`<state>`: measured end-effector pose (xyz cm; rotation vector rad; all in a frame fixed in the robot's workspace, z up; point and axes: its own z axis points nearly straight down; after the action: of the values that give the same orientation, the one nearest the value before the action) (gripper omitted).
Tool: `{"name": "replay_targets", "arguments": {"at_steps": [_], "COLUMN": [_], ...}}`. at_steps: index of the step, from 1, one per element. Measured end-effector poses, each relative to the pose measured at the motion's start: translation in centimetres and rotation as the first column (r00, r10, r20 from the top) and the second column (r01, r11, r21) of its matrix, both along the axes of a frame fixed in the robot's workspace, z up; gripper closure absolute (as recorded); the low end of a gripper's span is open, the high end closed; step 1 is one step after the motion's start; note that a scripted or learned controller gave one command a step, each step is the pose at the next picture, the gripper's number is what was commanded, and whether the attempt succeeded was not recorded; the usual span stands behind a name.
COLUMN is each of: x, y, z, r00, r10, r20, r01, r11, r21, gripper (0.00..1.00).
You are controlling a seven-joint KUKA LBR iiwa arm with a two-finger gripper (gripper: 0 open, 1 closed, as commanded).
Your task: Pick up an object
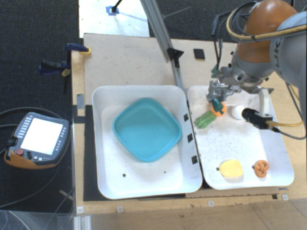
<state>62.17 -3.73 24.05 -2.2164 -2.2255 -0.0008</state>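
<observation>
The gripper (217, 99) closes on a toy carrot (211, 115) at its orange top in the right bin (276, 176); the toy looks light, stiff and slippery.

Arm (268, 30) entering from the right, its orange band uppermost and the grey link beyond it at the frame edge. Wrist bent downward, cables looping over the joint. Gripper (217, 98) pointing down and to the left, low over the right bin.
</observation>
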Motion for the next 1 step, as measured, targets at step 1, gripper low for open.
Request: {"name": "replay_targets", "arguments": {"at_steps": [1], "x": [2.19], "y": [4.95], "z": [-1.29], "r00": [1.000], "r10": [0.000], "r20": [0.000], "r01": [0.000], "r11": [1.000], "r21": [0.000], "gripper": [1.00]}}
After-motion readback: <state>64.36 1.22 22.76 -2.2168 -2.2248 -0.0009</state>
